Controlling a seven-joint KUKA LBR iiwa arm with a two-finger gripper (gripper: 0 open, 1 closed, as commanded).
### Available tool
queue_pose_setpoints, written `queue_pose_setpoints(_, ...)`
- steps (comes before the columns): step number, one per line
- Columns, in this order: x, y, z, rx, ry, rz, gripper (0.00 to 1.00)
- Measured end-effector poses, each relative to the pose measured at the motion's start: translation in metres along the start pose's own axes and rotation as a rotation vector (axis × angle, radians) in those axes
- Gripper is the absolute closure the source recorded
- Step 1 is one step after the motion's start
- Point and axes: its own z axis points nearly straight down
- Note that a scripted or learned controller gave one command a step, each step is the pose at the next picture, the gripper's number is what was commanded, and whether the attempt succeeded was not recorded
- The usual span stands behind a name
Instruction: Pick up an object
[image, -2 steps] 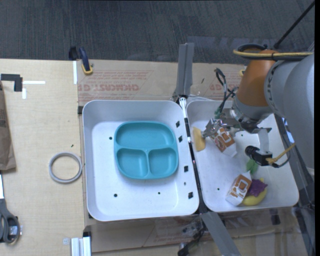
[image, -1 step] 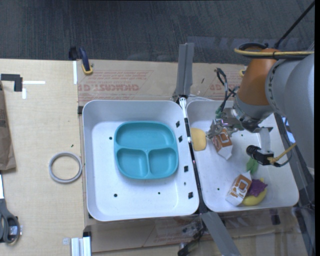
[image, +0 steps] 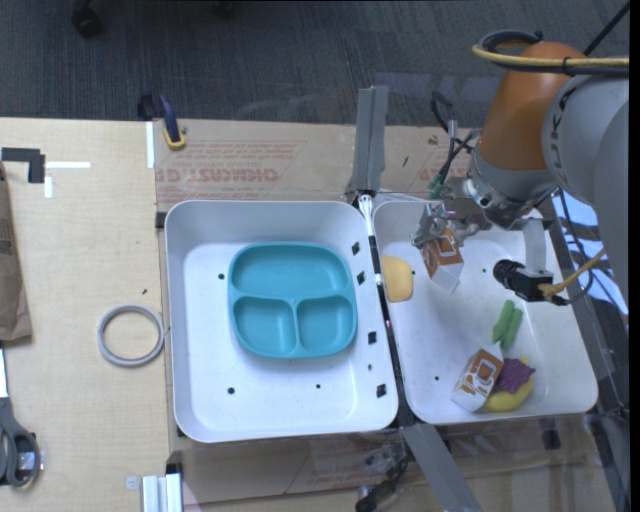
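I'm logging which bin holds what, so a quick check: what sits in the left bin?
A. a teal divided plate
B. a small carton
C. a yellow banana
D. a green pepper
A: the teal divided plate lies flat in the middle of the left bin, while the food items, such as the green piece and the carton, lie in the right bin.

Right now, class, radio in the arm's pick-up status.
Gripper raised over right bin, shut on small brown carton. Yellow lemon beside it. Nothing blocking.
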Motion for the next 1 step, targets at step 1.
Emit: queue_pose_setpoints(1,0.0061,-0.0356,0.0007,0.003,0.000,-0.131,1.00)
